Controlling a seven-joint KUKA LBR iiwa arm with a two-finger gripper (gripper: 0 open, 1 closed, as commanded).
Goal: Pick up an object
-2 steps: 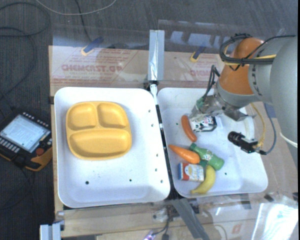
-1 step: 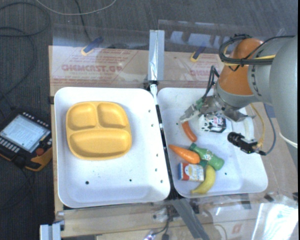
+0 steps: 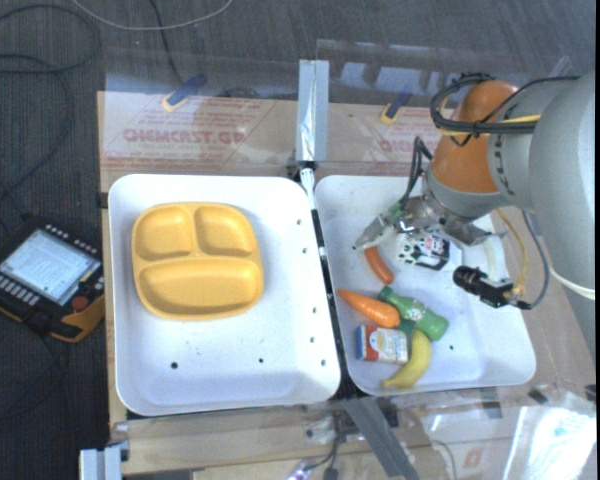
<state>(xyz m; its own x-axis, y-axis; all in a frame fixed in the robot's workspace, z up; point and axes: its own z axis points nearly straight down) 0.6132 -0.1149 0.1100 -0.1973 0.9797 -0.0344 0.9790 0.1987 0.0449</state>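
Note:
My gripper hangs over the upper middle of the right bin, its fingers spread open with nothing between them. Just below it lies a small orange-red sausage-shaped piece. Further down in the same bin are a carrot, a green bottle, a small carton and a banana, close together. The grey arm with its orange band covers the bin's upper right part.
The left bin holds a yellow divided plate. A metal divider post stands at the back between the bins. A control pendant lies off the bench to the left. Black cable trails by the wrist.

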